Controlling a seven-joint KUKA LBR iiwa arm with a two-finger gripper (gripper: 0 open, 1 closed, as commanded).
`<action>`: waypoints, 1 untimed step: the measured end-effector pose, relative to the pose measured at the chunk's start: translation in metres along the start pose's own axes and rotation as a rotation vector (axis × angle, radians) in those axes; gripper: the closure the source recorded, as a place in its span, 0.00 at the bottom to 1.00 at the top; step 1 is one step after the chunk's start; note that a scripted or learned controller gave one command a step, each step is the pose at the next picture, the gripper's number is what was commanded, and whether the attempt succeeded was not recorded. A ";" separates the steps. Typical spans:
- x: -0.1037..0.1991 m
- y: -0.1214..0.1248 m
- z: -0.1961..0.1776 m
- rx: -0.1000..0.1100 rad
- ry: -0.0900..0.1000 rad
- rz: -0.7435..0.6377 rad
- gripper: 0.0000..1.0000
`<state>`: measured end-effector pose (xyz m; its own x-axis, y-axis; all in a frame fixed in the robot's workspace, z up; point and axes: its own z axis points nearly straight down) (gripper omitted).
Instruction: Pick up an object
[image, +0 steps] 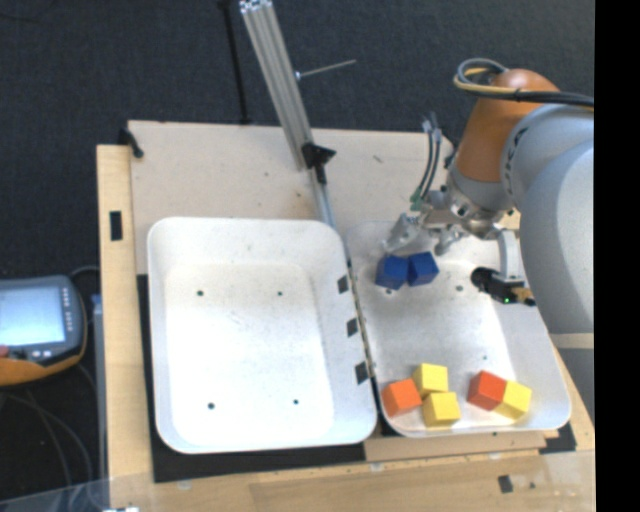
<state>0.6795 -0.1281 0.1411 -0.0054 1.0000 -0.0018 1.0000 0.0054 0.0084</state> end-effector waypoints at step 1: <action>-0.003 -0.017 0.020 -0.014 -0.001 0.000 0.00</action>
<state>0.6626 -0.1313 0.1214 -0.0050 1.0000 -0.0027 0.9997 0.0051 0.0220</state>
